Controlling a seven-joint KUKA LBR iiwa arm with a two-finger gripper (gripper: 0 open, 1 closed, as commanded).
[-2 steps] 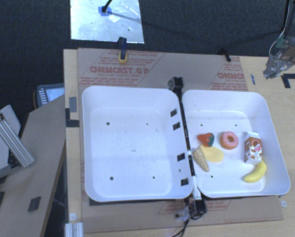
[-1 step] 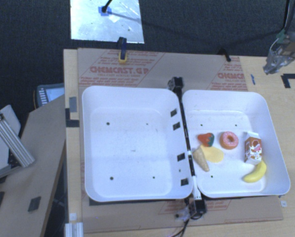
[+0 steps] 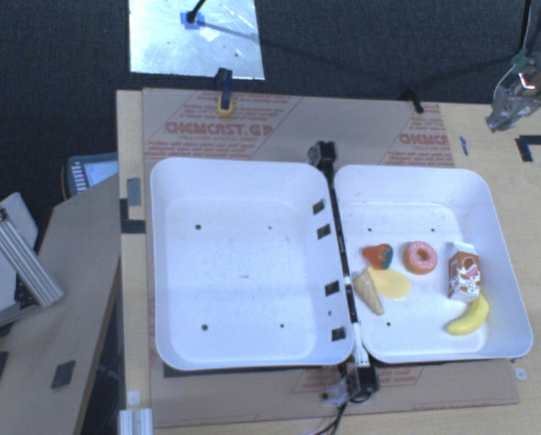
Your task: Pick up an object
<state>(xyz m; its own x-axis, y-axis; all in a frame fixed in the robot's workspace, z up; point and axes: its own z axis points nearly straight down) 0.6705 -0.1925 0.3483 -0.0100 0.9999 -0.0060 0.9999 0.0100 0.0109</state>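
The approach step is judged pending. The metallic two-finger gripper hangs beyond the right-hand white bin; its aperture cannot be told. A descent toward the pink ring-shaped doughnut toy is required.

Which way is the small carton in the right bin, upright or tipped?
Upright, as far as the slant shows: the carton stands on its base in the right bin, peaked top uppermost, just above the banana.
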